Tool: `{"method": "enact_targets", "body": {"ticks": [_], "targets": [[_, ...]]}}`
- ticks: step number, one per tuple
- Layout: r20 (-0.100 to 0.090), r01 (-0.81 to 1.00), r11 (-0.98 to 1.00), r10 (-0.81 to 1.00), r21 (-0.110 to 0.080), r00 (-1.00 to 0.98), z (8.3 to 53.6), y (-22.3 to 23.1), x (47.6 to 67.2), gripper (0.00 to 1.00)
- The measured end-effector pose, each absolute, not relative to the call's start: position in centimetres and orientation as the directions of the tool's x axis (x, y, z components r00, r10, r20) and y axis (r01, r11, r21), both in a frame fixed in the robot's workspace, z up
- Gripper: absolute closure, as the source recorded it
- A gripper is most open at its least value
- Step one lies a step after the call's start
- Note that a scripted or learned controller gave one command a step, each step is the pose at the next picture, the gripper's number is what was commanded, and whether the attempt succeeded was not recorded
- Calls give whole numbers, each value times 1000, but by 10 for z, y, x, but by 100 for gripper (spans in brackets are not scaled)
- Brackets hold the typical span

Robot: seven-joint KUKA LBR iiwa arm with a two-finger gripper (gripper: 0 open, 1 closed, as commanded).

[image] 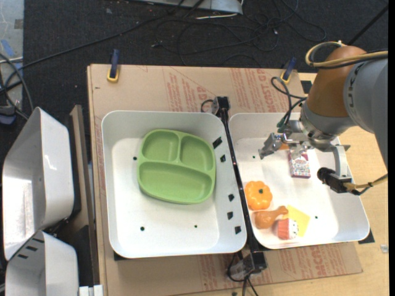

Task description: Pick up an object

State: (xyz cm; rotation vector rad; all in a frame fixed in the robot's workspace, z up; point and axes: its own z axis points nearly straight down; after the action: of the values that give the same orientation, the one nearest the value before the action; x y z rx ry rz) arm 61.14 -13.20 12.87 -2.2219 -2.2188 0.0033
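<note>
My gripper (pixel 300 161) hangs over the far part of the right bin (pixel 352 224), its two fingers spread wide apart, so it is open. A small pink and white carton (pixel 300 164) lies on the bin floor in the gap between them, touching neither finger. Closer to the front of this bin lie an orange toy pumpkin (pixel 258 194), a tan drumstick (pixel 270 217), a yellow wedge (pixel 300 217) and a small red and white piece (pixel 285 229).
A green divided plate (pixel 177 166) lies in the left bin (pixel 117 227). The ridge between the two bins (pixel 233 177) runs just left of the pumpkin. Cables loop around the wrist (pixel 321 51). White tubs (pixel 34 171) stand off the bench's left side.
</note>
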Motion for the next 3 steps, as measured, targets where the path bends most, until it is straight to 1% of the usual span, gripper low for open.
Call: {"method": "enact_targets", "body": {"ticks": [1,2,3], "targets": [[-1,1000,-1,1000,1,1,141,-132,612,100],[-1,1000,2,1000,6,-2,203,-133,620,100],[-1,1000,4,1000,6,-4,253,-127,630,100]]}}
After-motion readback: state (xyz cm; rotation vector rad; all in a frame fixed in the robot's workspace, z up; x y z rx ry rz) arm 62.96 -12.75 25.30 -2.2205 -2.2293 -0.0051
